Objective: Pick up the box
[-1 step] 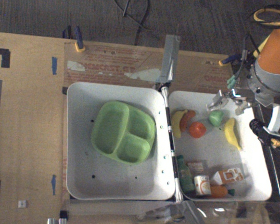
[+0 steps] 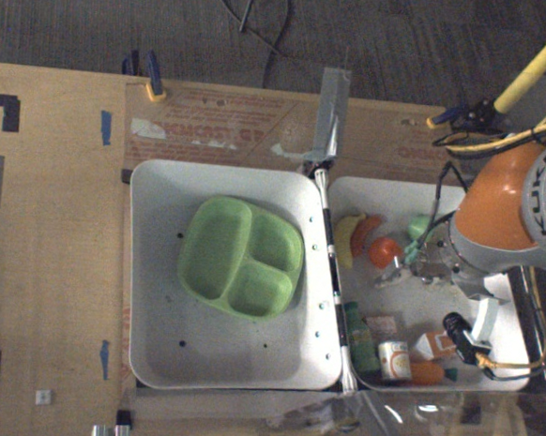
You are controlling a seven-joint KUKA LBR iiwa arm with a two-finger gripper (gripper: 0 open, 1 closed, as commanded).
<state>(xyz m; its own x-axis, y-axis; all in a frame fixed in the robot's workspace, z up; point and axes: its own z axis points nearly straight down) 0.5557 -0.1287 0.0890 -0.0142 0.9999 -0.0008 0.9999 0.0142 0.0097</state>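
A small white and orange box (image 2: 394, 359) lies near the front edge of the right bin (image 2: 416, 200). It sits between a dark green packet (image 2: 359, 338) and an orange item (image 2: 427, 372). My gripper (image 2: 413, 267) hangs over the middle of the right bin, beside a red tomato-like ball (image 2: 384, 252). It is well behind the box and not touching it. The grey arm with its orange band (image 2: 498, 204) reaches in from the right.
A yellow banana shape (image 2: 347, 237) and a small green item (image 2: 418, 226) lie at the back of the right bin. A pale card (image 2: 380, 322) and another white-orange carton (image 2: 435, 345) lie near the box. The left bin (image 2: 148, 250) holds a green divided plate (image 2: 243, 256).
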